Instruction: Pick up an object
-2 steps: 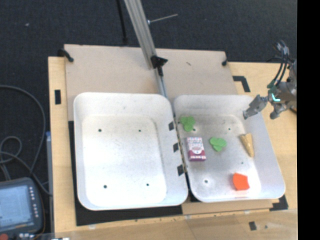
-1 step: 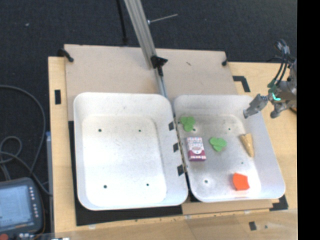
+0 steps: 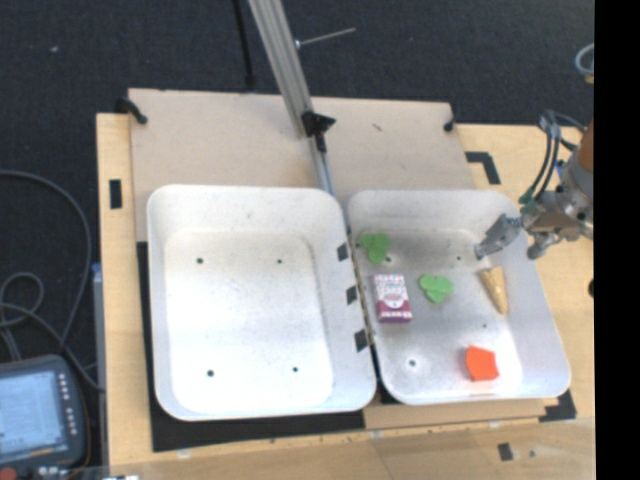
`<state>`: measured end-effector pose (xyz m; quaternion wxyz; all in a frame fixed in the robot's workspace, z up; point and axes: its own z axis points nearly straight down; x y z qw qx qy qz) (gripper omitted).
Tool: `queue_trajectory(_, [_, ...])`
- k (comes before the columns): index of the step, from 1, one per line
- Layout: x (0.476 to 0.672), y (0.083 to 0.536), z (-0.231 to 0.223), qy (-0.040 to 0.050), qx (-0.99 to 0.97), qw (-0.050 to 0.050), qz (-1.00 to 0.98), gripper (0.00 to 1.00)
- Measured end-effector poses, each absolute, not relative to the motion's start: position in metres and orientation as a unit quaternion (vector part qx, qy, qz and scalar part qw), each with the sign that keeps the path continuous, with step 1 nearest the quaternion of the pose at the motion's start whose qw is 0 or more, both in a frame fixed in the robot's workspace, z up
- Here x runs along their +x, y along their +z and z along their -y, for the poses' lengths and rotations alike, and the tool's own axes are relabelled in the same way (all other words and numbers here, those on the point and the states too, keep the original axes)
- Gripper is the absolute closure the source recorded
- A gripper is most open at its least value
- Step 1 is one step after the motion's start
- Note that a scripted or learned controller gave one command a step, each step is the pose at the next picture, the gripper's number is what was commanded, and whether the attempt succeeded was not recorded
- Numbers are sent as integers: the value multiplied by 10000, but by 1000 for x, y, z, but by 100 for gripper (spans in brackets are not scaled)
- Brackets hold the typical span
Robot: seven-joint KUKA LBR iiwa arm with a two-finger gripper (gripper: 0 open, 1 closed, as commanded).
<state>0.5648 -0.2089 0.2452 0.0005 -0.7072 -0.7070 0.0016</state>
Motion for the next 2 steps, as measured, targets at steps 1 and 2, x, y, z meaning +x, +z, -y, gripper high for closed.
queue_trajectory(1, [566, 203, 209, 15, -7079, 4, 7063, 0])
queue_trajectory(2, [556, 153, 213, 18, -7075, 10, 7067, 0])
